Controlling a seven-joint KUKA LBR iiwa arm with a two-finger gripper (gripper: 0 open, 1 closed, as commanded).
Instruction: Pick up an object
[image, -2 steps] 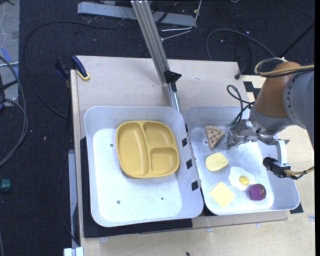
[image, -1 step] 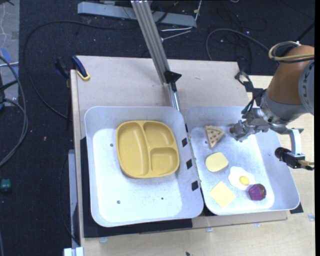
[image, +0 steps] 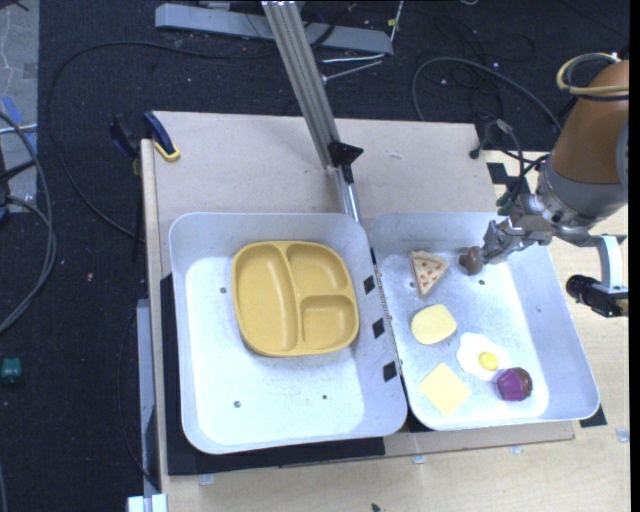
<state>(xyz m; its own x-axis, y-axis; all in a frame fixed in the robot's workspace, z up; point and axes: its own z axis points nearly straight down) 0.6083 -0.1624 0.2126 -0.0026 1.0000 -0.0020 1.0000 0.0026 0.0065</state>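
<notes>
Overhead, tan bench (image: 250, 170), two white bins (image: 200, 400), black cable-strewn floor (image: 80, 100), fingers (image: 492, 247) state unclear.

We look down from one fixed camera set above the bench (image: 420, 165), tilted so the far edge sits toward the top of the frame. It stands far enough back that we take in both white bins, the left bin (image: 200, 330) and the right bin (image: 560, 340), plus dark floor along the top and left edges.
</notes>
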